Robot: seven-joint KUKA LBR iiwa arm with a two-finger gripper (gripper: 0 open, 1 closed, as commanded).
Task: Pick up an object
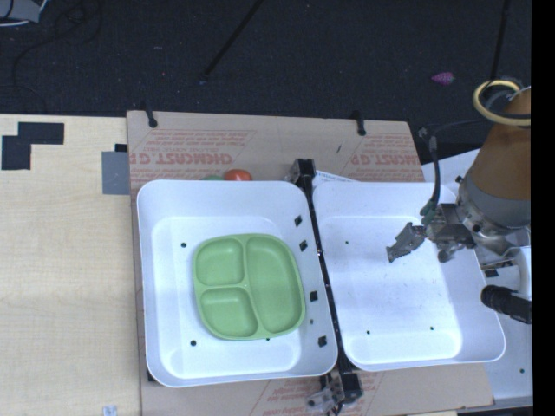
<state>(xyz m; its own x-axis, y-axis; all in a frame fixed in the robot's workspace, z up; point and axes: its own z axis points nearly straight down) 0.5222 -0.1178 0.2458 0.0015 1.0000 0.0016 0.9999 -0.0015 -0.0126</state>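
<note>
on the left of the bench stands the left shallow white plastic bin [165, 224], and in the middle of its floor lies a pale green plastic plate with three compartments [249, 286]. the plate lies flat, well away from the walls, and nothing touches it. just behind the far rim of this bin a small red-orange round thing [237, 176] rests on the brown cardboard sheet [260, 150] that lies under both bins; i cannot tell what it is.

further to the right a black clip strip [314, 267] joins the two bins. then comes the right shallow white plastic bin [390, 336], and on its floor i see only small dark specks.

over the right part of this bin hangs the grey two-finger gripper [408, 243] of the grey and orange arm [507, 163]. it points toward the left, above the bin floor, and nothing is between its tips. if the fingers are wide or narrow, i cannot tell; they look like one dark shape from here.

i judge that the task is at the approach step, and no grasp is made. the only clear thing to pick is the green plate, well apart from the gripper. the next move calls for a travel to the left across the clip strip, then a descent to the plate rim, because a flat plate gives little to pinch elsewhere.
</note>
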